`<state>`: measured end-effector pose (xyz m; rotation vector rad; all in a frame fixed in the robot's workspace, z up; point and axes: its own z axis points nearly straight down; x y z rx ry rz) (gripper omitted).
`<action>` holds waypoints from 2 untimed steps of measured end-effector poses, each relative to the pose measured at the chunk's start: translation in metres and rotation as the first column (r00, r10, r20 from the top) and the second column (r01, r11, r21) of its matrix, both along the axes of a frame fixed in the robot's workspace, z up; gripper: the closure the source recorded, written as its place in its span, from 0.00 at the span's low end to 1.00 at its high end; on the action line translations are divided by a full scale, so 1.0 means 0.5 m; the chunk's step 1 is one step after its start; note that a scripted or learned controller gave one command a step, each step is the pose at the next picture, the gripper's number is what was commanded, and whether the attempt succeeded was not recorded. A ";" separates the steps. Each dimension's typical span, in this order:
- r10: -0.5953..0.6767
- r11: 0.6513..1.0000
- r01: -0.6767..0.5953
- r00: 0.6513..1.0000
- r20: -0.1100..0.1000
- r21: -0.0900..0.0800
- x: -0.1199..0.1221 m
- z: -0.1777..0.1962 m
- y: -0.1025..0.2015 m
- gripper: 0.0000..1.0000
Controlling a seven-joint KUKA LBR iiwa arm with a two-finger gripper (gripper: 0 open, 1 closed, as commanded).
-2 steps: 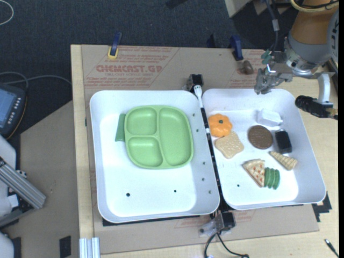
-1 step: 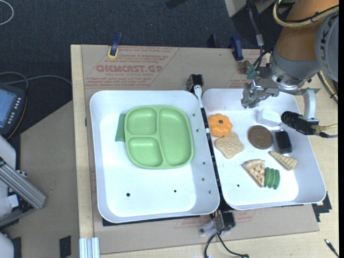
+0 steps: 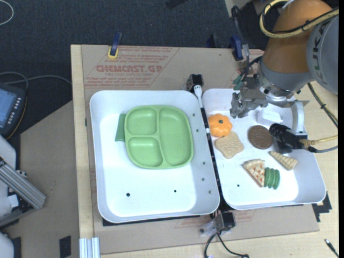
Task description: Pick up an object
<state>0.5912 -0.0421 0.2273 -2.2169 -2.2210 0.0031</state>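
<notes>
White plastic bins sit side by side on the bench: the left bin and the right bin, their inner walls touching. The grey arm with its orange band reaches in from the right, over the far part of the right bin. A green divided tray with three compartments lies in the far half of the left bin. The gripper hangs over the far left part of the right bin, just beyond the toy pumpkin; whether it is released or clenched cannot be told, and nothing shows in its grasp.

Candidate objects, all in the right bin:
- orange toy pumpkin, against the left wall
- tan cracker, just in front of it
- brown round cookie, mid-bin
- pizza slice, beside a green vegetable piece
- waffle cone piece, near the right side
</notes>
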 end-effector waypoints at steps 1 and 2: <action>0.001 1.000 -0.001 1.000 0.000 0.001 -0.054 0.018 0.085 1.00; 0.000 1.000 0.000 1.000 -0.001 0.000 -0.101 -0.017 0.169 1.00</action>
